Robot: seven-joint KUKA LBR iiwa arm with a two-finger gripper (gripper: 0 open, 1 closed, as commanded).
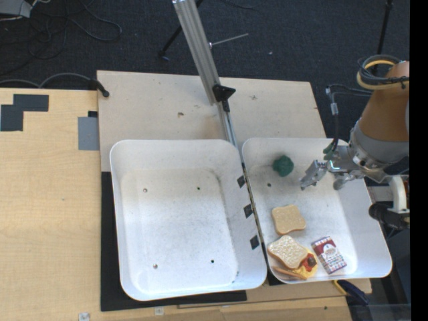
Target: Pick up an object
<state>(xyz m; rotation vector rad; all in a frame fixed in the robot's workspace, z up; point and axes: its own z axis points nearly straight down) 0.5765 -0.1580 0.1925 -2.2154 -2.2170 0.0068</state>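
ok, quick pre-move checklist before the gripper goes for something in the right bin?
1. Gripper over the right bin: ok.
2. Fingers spread, nothing between them: ok.
3. Nearest target, green ball, free of neighbours: ok.
4. Bread slice lying flat, apart from the sandwich: ok.
5. Red and white packet close beside the sandwich, little finger room: not ok.
6. Gripper height above the bin floor: cannot tell.
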